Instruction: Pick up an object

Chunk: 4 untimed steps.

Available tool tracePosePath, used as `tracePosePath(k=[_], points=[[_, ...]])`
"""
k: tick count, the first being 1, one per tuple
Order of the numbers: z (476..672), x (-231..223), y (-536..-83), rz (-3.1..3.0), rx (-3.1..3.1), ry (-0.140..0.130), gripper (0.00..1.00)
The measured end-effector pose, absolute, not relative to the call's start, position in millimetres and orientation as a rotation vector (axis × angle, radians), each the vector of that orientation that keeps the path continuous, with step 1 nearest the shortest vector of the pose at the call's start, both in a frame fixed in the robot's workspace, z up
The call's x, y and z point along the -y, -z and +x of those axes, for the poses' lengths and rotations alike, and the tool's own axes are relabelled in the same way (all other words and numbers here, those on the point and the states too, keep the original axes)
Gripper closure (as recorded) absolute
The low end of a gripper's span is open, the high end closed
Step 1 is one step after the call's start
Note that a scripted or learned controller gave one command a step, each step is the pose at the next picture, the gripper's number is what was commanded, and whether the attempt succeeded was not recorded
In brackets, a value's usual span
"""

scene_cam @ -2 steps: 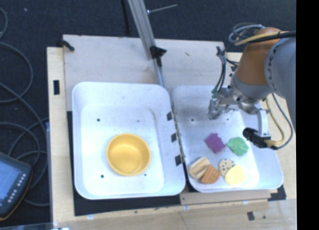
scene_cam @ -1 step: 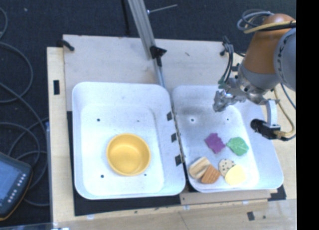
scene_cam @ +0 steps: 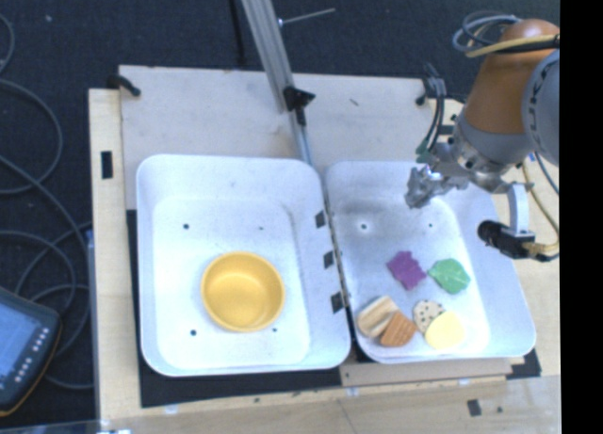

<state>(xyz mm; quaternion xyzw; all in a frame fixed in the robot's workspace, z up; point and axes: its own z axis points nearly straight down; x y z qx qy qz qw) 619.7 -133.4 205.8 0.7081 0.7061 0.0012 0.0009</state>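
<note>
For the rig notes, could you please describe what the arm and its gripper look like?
The arm is grey with a broad orange band above the wrist. Thin looped cables run over its top and down its side. The gripper is small, grey and metallic. A black fitting with a yellowish cable hangs beside it.

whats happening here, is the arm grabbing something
Not yet. The gripper hangs over the upper part of the right bin, with nothing seen between its fingers. The small items, a purple block, a green piece and others, lie lower in that bin. A yellow bowl sits in the left bin.
</note>
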Motion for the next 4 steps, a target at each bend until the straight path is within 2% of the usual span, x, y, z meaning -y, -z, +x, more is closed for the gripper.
tracePosePath(k=[2, 3, 4], points=[[640.5, 27.2, -238.5, 2.212, -2.23, -0.006, 1.0], [638.3, -25.1, -239.6, 2.213, -2.231, -0.003, 1.0], [648.7, -76.4, -230.0, 2.213, -2.229, -0.002, 1.0]])
